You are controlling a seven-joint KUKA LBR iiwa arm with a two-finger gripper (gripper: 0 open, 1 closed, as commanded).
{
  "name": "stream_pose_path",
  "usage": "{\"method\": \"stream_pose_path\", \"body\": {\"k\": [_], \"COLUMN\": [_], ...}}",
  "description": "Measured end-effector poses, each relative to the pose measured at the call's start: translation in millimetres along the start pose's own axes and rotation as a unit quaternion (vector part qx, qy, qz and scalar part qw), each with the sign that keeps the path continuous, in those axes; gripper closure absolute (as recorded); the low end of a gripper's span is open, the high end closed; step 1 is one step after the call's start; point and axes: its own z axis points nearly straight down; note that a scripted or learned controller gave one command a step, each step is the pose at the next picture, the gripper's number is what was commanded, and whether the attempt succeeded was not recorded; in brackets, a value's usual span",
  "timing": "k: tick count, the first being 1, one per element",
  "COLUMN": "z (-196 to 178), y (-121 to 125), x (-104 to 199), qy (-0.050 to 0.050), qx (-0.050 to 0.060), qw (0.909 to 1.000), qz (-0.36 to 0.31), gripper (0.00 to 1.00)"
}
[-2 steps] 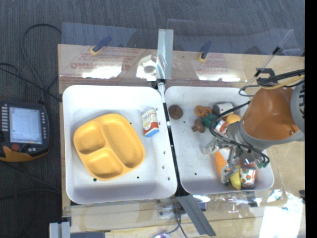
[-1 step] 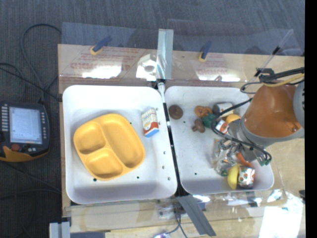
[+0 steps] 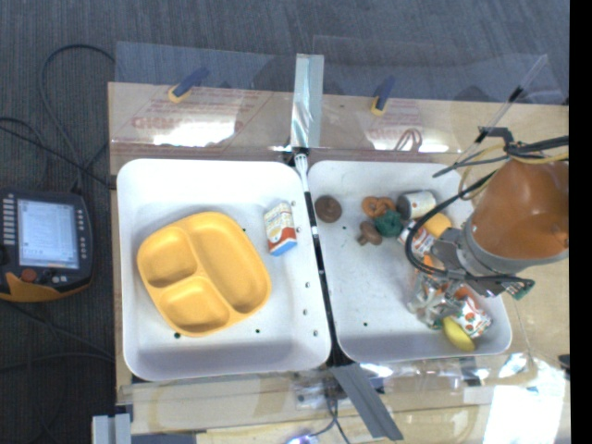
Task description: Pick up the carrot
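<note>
A: What surrounds the work?

B: A pale wooden tabletop (image 3: 129,100) carries two shallow white plastic bins that touch along a middle rim. The left bin (image 3: 129,276) holds a glossy yellow three-part plate (image 3: 203,271) and, just beside it, a small white, orange and blue carton (image 3: 280,227). A grey handheld screen unit (image 3: 46,243) lies well apart on the dark carpet.

A: And the arm?

B: The grey arm with its orange band (image 3: 518,211) leans in from the right over the right bin (image 3: 370,276). Its gripper (image 3: 435,289) points down into a heap of small toys at that bin's right end. How its grasp stands cannot be told; the wrist and loose cables cover it.

A: Where is the carrot?

B: It cannot be picked out for certain. An orange sliver (image 3: 460,294) in the heap, right by the gripper, is the likeliest. A rounded yellow toy (image 3: 458,333) crowds it from below.

A: Anything smaller?

B: A flat brown disc (image 3: 328,209), a knobbly green lump (image 3: 388,222) and a small tipped can (image 3: 416,202) sit farther back.
</note>
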Motion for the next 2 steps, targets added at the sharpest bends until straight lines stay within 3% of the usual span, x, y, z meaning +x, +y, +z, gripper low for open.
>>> {"method": "stream_pose_path", "body": {"k": [1,2], "z": [3.6,4.6], "y": [-39.8,-41.1], "x": [-37.1,-37.2], "qy": [0.005,0.003], "qx": [-0.004,-0.001], "qw": [0.9866,0.9867], "qz": [-0.163,-0.162], "gripper": [1.00,0.00]}}
